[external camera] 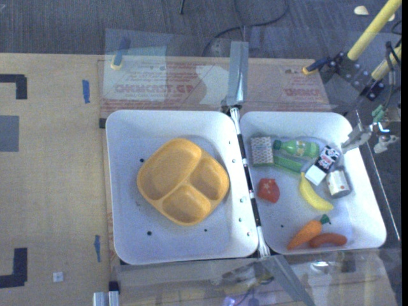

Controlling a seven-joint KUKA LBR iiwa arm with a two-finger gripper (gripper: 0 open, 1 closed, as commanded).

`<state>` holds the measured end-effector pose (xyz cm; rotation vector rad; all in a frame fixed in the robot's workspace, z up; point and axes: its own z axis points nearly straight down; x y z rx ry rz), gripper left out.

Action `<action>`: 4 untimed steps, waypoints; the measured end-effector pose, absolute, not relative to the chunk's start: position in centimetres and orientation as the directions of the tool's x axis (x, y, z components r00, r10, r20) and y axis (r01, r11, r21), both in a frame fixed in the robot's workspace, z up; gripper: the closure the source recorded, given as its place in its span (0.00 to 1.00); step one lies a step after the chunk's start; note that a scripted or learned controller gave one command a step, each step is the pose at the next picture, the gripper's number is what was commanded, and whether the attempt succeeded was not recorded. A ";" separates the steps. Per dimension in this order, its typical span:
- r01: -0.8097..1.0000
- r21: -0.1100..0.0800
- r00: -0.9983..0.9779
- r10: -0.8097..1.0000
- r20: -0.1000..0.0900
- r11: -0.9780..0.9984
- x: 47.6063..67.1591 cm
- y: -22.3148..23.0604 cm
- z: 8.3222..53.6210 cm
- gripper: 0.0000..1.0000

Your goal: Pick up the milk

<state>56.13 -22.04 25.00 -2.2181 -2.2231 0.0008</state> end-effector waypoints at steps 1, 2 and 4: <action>1.000 0.001 -0.003 1.000 0.000 0.003 58.9 -18.3 14.6 0.00; 1.000 0.001 -0.003 1.000 0.000 0.003 59.6 -21.1 10.0 0.00; 0.989 0.000 0.147 0.989 0.000 -0.147 57.8 -11.9 20.7 1.00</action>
